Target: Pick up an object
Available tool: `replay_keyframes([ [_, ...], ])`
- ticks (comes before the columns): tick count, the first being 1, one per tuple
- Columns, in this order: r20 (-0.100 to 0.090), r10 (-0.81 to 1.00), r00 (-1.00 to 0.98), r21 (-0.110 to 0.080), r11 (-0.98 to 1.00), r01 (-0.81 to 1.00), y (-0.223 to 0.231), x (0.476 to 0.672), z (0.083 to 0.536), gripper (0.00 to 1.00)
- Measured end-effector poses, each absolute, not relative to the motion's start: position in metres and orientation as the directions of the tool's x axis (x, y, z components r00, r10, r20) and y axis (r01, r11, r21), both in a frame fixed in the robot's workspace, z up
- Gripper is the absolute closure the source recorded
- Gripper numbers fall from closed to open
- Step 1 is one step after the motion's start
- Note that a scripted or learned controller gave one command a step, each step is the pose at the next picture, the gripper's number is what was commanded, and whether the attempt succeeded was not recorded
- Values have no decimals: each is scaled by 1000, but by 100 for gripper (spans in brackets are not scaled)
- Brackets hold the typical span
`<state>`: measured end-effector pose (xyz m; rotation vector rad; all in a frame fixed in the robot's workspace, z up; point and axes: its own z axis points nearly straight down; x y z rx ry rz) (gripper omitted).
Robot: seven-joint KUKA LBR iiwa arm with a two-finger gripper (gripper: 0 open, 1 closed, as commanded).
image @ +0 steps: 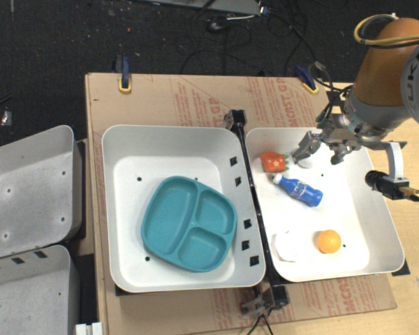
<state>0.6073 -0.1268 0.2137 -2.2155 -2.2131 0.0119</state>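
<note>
Gripper [321, 147] hangs over the far end of the right bin [380, 246], fingers spread wide, nothing between them. Nearest candidate: a small red-orange block [272, 162] at the bin's far left corner, touching the divider side. Just beside it lies a blue bottle [299, 190], on its side, white cap toward the block. An orange ball [328, 241] sits near the front edge. Judged: bottle is light, stiff, smooth plastic, liable to roll; grasp across its mid-body. Left bin [119, 208] holds a teal compartment tray [188, 223].

Two smooth white plastic bins [126, 271] on a matt brown cardboard-like bench [195, 96]; a matt teal plastic tray [188, 223]; a glossy blue plastic bottle [300, 190]
</note>
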Motion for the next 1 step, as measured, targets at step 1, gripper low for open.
replay_keyframes([
  [1,0,1000,-1,0,1,1000,-127,610,221,0],
])
